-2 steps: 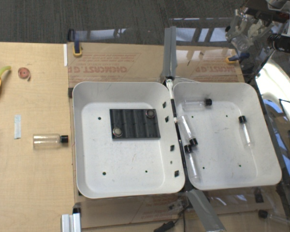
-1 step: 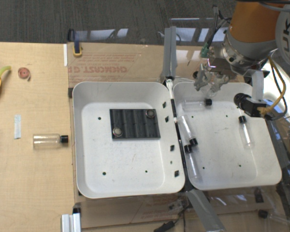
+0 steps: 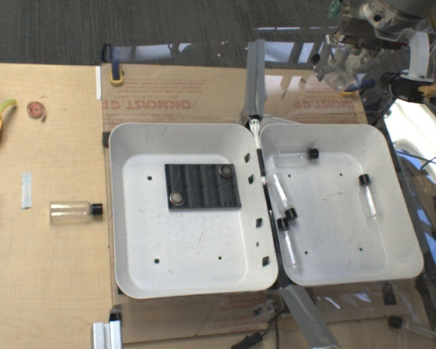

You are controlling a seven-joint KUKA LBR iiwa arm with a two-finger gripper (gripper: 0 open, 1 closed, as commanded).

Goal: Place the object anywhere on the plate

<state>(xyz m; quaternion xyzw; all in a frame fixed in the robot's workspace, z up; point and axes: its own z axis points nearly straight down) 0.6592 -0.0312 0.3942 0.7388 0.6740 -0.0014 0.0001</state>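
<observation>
The gripper (image 3: 339,62) hangs above the bench beyond the far edge of the right bin (image 3: 392,158), over the cardboard backing; its fingers blur into the clutter behind them, so whether they are spread or closed cannot be told, and nothing can be seen held between them.

The right bin holds 4 clear vials with black caps. 1 vial (image 3: 298,153) lies near the far edge, 1 (image 3: 368,195) near the right edge, and 2 along the left wall — an upper one (image 3: 280,195) and a lower one (image 3: 288,244) whose caps nearly meet.

In the left bin (image 3: 131,195) a dark ridged plate (image 3: 202,186) lies flat, toward the far half. 2 small round pieces rest on it: 1 (image 3: 226,170) at its far right corner, 1 (image 3: 176,198) near its near left corner.

Outside the bins, on the wooden bench (image 3: 43,282), another capped vial (image 3: 75,210) lies on its side just left of the left bin.
</observation>
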